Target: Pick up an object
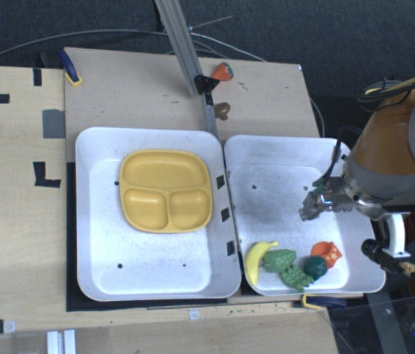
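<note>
The gripper (312, 206) hangs over the right bin (266, 161), jaws state indeterminable, apart from the banana (256, 259), green toy (287, 267) and orange toy (326, 253) along that bin's near edge.

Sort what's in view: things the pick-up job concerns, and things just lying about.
Job:
gripper over the right bin
yellow banana
green toy
dark teal ball
orange-red toy

Lying about:
yellow divided plate in the left bin
small red object on the bench beyond the bins
</note>
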